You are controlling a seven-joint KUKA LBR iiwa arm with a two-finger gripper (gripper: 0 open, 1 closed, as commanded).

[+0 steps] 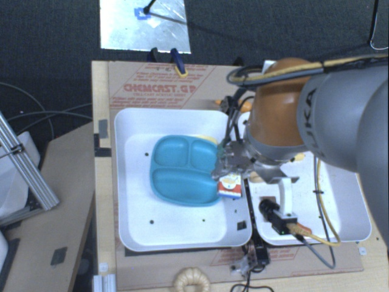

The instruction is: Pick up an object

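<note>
A blue plastic divided plate lies in the left shallow white bin. At its right edge, the gripper hangs just over a small red-and-white carton; whether it grips anything I cannot tell.

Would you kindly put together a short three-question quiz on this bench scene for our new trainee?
1. True or false: the blue divided tray lies in the right-hand bin of the camera view.
2. Multiple choice: the small red and white box sits (a) at the tray's right edge, (b) on the cardboard outside the bins, (c) at the left bin's far left wall.
3. Fill in: the band above the arm's wrist is coloured ____.

Key: 1 false; 2 a; 3 orange.
</note>
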